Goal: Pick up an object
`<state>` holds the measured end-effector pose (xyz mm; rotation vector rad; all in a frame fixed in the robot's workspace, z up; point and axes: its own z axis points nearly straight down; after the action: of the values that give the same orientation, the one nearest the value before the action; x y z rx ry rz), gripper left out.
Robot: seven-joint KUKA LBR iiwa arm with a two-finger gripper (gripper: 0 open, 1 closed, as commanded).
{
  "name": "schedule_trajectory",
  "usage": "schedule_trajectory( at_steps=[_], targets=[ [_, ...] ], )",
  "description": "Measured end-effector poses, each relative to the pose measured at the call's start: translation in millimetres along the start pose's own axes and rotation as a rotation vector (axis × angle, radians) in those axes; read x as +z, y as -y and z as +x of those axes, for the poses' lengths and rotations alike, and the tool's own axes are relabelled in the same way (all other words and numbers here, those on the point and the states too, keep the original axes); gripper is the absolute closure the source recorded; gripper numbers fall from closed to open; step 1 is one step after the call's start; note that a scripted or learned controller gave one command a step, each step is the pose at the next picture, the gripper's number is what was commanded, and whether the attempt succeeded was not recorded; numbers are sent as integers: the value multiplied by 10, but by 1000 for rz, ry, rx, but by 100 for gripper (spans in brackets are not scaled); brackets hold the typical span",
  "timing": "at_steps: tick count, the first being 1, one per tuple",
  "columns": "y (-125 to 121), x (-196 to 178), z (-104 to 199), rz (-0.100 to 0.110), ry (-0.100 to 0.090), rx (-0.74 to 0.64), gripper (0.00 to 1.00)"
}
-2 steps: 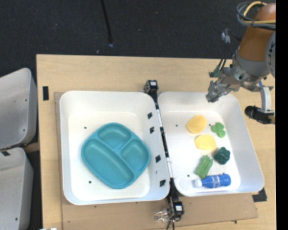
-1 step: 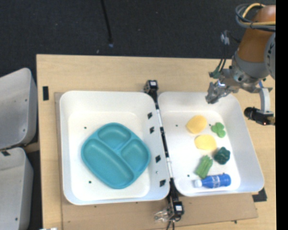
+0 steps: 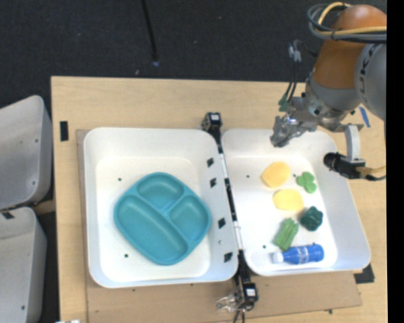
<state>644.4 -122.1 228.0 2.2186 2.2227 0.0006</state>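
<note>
Six objects [image 3: 293, 214] crowd right bin's [image 3: 250, 173] right half; gripper [image 3: 281, 137] over far rim.

The arm [image 3: 342, 52] enters from the upper right, its grey body bearing an orange band above the wrist, with cables looped over its top. It bends downward and to the left, the wrist pointing steeply down. The gripper [image 3: 281, 138] hangs at the arm's lower left end, low and tilted slightly leftward. It looks small and dark grey from this angle.
</note>
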Motion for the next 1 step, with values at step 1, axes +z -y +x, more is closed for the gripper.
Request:
schedule_trajectory(
  at_steps=[1],
  targets=[
    [45,42,480,1,0,-1,100]
  ],
)
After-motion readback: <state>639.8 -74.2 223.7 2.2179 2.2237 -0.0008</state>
